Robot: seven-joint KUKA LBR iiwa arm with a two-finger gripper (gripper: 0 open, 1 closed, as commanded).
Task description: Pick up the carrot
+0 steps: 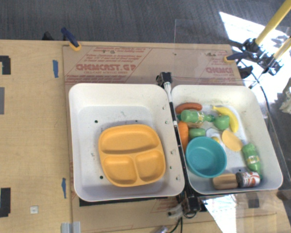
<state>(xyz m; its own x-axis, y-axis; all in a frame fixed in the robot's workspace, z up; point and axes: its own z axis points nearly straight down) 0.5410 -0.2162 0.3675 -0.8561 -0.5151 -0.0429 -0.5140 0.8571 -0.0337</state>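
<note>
The carrot (pixel 183 133) lay in the right bin (pixel 269 144) against its left wall, touching the teal bowl (pixel 205 157); the claw's state could not be told.

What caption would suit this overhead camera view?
Yellow divided plate in the left bin; carrot, teal bowl and toy foods crowd the right bin.

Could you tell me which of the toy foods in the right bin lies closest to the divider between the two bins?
The carrot: the orange piece lying along the right bin's left wall, just left of the teal bowl. The others sit farther right.
</note>
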